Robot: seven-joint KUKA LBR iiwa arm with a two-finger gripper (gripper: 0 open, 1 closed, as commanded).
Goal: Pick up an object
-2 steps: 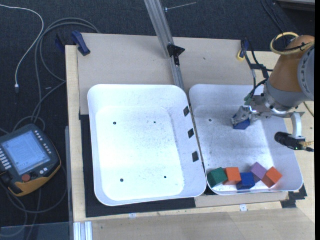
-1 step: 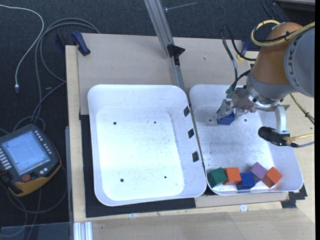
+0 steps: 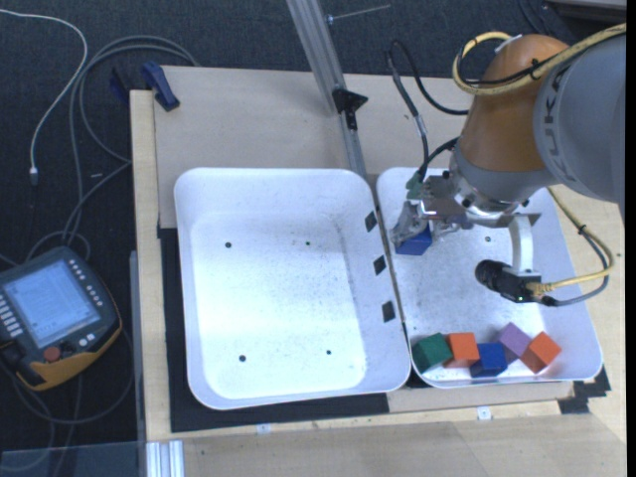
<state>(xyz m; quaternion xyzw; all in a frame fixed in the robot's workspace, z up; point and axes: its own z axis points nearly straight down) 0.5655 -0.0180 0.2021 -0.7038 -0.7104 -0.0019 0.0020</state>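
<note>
a: where is the gripper (image 3: 415, 229) right now?

b: over the right bin (image 3: 571, 266), near its upper left corner, close to the wall that meets the left bin (image 3: 204, 296). the grey arm (image 3: 586, 97) comes in from the right, its orange band (image 3: 507, 97) sitting just above the wrist.

a: and the jaws?

b: closed on a blue block (image 3: 414, 240). the block sits between the two fingers at the tip, tilted a little, its lower part sticking out below them. whether it is clear of the bin floor i cannot tell from this slant.

a: what else is in that bin?

b: a row of blocks along the near edge: a green block (image 3: 431, 350), an orange block (image 3: 463, 347) touching it, a second blue block (image 3: 489, 359) just beside that, then a purple block (image 3: 515, 339) and another orange block at the far right (image 3: 543, 350). all of them are well apart from the gripper.

a: anything hanging off the arm?

b: a black fitting (image 3: 505, 279) with a yellow cable (image 3: 576, 281) running from it, hanging over the middle of the right bin.

a: around the bench?

b: a metal post (image 3: 323, 53) slants down from the top to the gap between the bins. a blue clamp (image 3: 159, 85) sits at the bench's far left corner, and a handheld control pendant (image 3: 55, 311) lies on the floor to the left, with cables near it.
</note>
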